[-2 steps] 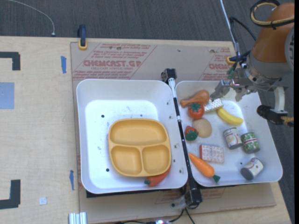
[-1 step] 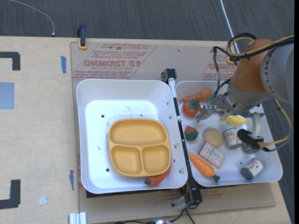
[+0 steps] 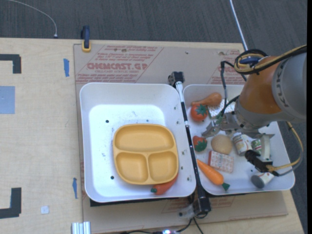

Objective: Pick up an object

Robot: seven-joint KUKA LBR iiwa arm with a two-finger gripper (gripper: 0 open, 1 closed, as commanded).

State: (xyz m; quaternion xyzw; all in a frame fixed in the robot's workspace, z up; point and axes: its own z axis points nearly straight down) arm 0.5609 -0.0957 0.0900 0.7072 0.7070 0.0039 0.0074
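Note:
The right bin (image 3: 285,179) holds several toy foods. Among them are a red tomato (image 3: 198,112), an orange drumstick-shaped piece (image 3: 210,100), a strawberry (image 3: 199,143), a pale round potato (image 3: 222,144), a square cracker (image 3: 222,162) and a carrot (image 3: 211,173). My gripper (image 3: 215,126) hangs low over the middle of this bin, between the tomato and the potato. It is open, with nothing between its fingers. The arm's orange band hides the bin's far right part.
The left bin (image 3: 95,130) bears a yellow three-compartment plate (image 3: 145,152), with a red chili (image 3: 163,188) at the plate's near edge. A small jar (image 3: 239,143) and a grey cylinder (image 3: 261,180) lie in the right bin's right half. A black bar (image 3: 184,116) runs between the bins.

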